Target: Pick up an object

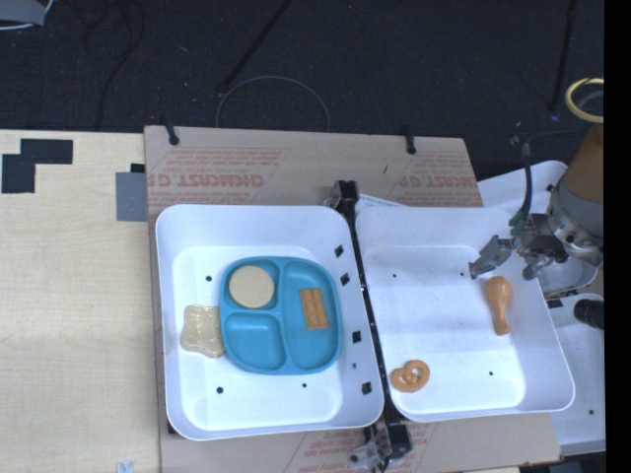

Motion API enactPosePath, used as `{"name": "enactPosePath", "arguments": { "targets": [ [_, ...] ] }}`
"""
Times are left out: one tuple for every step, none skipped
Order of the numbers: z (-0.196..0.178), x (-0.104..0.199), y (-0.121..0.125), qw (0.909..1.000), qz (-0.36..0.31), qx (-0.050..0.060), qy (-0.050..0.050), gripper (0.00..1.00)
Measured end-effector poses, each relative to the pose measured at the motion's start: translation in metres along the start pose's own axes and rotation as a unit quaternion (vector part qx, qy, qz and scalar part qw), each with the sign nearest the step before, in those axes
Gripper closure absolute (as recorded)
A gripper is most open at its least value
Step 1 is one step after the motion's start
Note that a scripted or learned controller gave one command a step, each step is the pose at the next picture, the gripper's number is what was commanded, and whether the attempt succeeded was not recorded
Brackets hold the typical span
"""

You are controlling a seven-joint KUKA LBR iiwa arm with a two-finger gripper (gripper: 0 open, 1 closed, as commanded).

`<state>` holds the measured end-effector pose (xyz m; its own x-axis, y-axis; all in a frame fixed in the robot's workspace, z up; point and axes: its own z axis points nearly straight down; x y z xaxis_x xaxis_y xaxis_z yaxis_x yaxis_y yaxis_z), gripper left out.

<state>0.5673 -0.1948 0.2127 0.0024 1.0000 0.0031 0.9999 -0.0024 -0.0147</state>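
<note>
- The gripper (513, 256) hangs at the right of the frame, over the upper right part of the right bin (449, 402); its two dark metal fingers look spread apart, one toward the left at about the bin's back wall, the other nearer the wrist, with nothing between them; I judge it poised for a descent, not mid-grasp.
- Just below it, lower right of centre, lies a drumstick-shaped toy (499, 304), tan-orange, smooth and likely hard plastic, bulbous at the top and tapering downward; it lies flat and apart from the fingers, and is the likeliest thing to be picked.
- Further down, near the right bin's front left corner, rests a pretzel-shaped toy (410, 375), orange, looped and thin, lying flat against the floor, so probably harder to pinch.
- The left bin (187, 402), glossy white with shallow walls, holds a blue tray (258, 348) of three compartments; a round beige disc (250, 286) sits in its upper left compartment and an orange ridged slab (315, 308) in its right one; a pale lumpy piece (203, 330) touches the tray's left edge.
- Both bins sit side by side on brown cardboard (296, 166) on the bench (69, 294), pale wood.
</note>
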Motion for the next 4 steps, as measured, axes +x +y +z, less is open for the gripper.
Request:
{"name": "enactPosePath", "arguments": {
  "targets": [
    [-0.007, 0.000, 0.003, 1.0000, -0.001, -0.007, -0.002, 0.00],
    [0.054, -0.007, 0.003, 1.0000, -0.001, -0.003, 0.000, 0.00],
    [0.100, -0.011, -0.003, 1.0000, -0.001, -0.004, 0.000, 0.00],
    [0.124, -0.007, -0.001, 1.0000, -0.002, -0.005, 0.002, 0.00]
  ]
}}
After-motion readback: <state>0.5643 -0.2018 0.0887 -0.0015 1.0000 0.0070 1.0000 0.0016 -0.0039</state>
